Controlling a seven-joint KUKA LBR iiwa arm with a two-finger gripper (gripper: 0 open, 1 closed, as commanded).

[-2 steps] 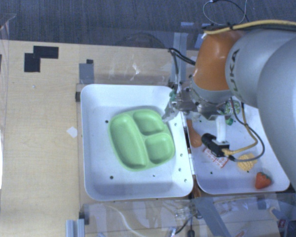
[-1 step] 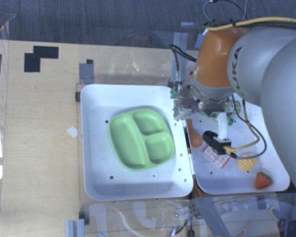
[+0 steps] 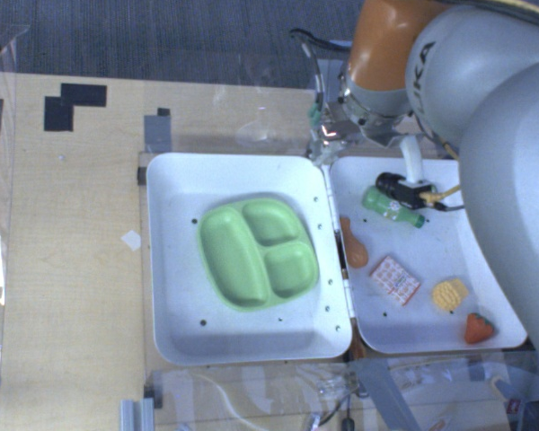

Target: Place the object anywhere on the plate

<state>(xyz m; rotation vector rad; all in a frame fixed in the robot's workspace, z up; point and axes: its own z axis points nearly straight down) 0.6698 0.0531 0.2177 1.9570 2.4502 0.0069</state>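
Overhead, arm (image 3: 467, 79) above right bin (image 3: 499, 317)

The bench (image 3: 63, 268) looks like pale wood with a smooth matt surface. Both white bins (image 3: 175, 330) seem plastic, smooth and slightly shiny. The green plate (image 3: 251, 251) is matt plastic with soft rounded edges. The arm (image 3: 485, 88) has a smooth grey shell, a little glossy, and its orange band (image 3: 382, 43) looks satin.

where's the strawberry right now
The small red strawberry lies in the right white bin's near right corner, just below the yellow corn-like piece.
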